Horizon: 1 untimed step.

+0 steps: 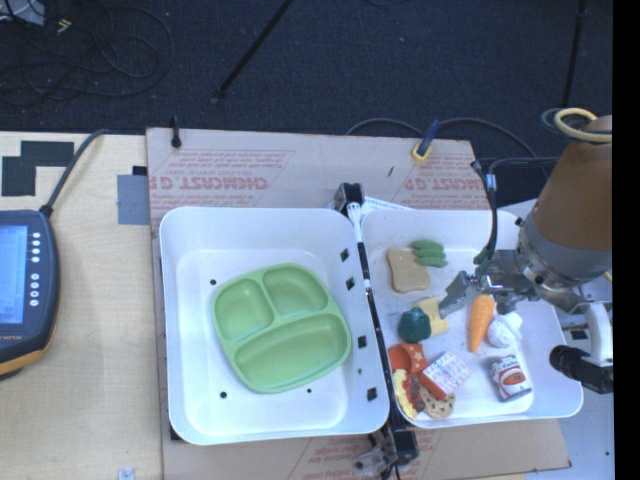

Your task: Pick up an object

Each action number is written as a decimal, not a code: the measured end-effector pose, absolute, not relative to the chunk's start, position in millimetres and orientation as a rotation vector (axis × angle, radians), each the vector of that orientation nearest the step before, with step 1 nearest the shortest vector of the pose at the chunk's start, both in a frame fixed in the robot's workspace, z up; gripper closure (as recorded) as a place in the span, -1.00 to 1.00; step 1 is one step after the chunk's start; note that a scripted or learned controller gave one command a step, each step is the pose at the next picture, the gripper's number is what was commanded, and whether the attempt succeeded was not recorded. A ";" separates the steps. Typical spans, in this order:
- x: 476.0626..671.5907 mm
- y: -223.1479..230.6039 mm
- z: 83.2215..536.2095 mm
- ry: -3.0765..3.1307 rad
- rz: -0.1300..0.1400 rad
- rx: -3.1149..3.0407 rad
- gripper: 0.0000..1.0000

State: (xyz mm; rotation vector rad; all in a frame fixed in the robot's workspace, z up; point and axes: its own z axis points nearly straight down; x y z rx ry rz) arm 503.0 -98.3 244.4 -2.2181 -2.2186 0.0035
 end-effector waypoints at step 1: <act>567.8 -127.9 127.1 -2.220 0.006 -2.217 -1.00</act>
